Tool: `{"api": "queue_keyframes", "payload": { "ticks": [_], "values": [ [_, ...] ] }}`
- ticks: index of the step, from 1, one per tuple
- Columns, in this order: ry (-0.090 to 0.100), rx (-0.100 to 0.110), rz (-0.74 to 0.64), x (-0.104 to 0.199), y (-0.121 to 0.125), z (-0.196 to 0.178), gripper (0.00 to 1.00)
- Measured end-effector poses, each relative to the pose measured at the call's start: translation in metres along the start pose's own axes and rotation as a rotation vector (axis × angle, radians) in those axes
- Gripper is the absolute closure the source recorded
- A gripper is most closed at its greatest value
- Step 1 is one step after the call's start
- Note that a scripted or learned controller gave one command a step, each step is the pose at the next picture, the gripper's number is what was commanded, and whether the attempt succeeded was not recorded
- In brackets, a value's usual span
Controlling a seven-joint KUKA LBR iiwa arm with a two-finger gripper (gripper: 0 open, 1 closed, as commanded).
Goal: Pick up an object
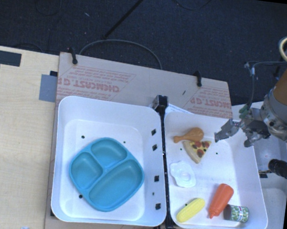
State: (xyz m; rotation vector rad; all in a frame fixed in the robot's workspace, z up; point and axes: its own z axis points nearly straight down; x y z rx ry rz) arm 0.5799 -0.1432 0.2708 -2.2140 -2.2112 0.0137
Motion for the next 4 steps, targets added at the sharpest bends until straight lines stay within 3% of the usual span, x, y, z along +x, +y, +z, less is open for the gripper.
{"api": "queue_keyframes", "payload": {
  "ticks": [1,4],
  "values": [
    [-0.002,-0.011,-0.002,0.000,0.002,-0.007,0.00],
    [-0.001,-0.008,-0.001,-0.004,0.014,0.149,0.00]
  ]
}}
